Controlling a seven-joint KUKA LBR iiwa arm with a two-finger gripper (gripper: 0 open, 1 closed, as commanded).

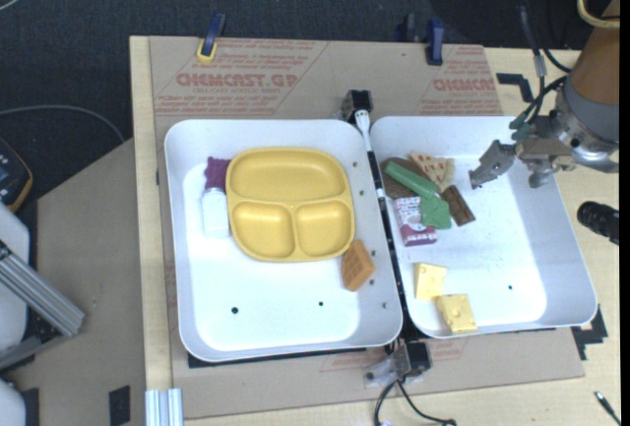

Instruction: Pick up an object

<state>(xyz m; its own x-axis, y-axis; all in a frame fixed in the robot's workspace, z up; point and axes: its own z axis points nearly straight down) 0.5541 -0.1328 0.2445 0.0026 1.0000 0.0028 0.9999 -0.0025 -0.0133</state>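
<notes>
The bench [148, 217] carries two white bins side by side. The left bin [266, 326] holds a yellow divided tray [290, 203] in its far half. A purple item [217, 171] and a white bottle [214, 213] lie against the tray's left edge. A brown sponge-like block [357, 266] rests tilted at the tray's near right corner.

The right bin [532, 267] holds a cluster at its far left: a green bar [415, 181] lying across a dark brown piece [399, 180], a tan waffle-like piece [432, 165] behind them, a brown slab [457, 206] to the right, and a red-and-white packet [412, 220] just near of these. Two yellow blocks [445, 297] lie near the bin's near edge, one just beside the other.

The arm [596, 70] enters from the right, over the right bin's far right part. The gripper [512, 165] hangs above bare bin floor, well right of the cluster. Its fingers [485, 170] stand spread apart, with nothing between them. No object is lifted; all items lie in the bins.
</notes>
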